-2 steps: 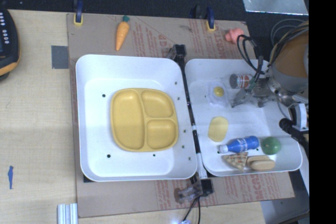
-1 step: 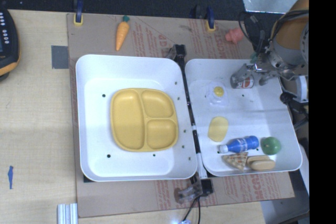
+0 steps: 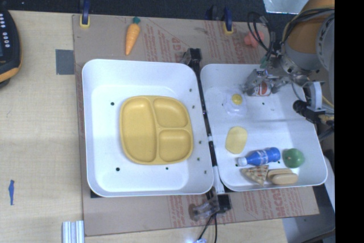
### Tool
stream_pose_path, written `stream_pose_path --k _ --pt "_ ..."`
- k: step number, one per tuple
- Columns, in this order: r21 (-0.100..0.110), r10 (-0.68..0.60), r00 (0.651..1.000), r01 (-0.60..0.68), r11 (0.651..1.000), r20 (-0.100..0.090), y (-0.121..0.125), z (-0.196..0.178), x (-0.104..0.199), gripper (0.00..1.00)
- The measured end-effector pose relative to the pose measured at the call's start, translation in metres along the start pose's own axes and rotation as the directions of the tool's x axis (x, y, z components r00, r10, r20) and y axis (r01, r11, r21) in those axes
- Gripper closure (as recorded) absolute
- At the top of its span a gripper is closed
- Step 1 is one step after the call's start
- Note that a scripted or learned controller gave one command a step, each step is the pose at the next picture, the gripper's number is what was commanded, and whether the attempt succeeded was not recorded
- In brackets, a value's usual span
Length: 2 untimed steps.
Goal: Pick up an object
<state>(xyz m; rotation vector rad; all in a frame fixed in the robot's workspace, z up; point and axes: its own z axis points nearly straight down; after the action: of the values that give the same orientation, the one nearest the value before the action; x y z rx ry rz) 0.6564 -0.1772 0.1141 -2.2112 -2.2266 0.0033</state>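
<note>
My gripper (image 3: 257,85) hangs low over the far part of the right bin (image 3: 307,128), reaching in from the right. A small red and white thing (image 3: 263,90) sits right at its tip; whether it is gripped cannot be told. Nearby to the left lies a small clear piece with a yellow spot (image 3: 236,100). Farther forward in the same bin are a pale yellow block (image 3: 236,140), a blue bottle (image 3: 260,156) on its side, a green ball (image 3: 293,157), a pizza slice (image 3: 255,174) and a tan bread roll (image 3: 283,178).
The left bin (image 3: 96,122) holds a yellow divided plate (image 3: 156,128). A toy carrot (image 3: 132,36) lies on the cardboard behind the left bin, and a pink bit (image 3: 250,40) behind the right one. A black device (image 3: 8,45) sits at the far left edge.
</note>
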Motion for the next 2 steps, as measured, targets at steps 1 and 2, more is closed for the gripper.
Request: stream_pose_path --k 1,2 --pt "0.002 -0.004 1.000 0.004 1.000 0.001 0.000 -0.011 -0.002 1.00" --pt "-0.011 -0.005 1.000 0.005 1.000 -0.002 0.003 -0.085 0.083 1.00"
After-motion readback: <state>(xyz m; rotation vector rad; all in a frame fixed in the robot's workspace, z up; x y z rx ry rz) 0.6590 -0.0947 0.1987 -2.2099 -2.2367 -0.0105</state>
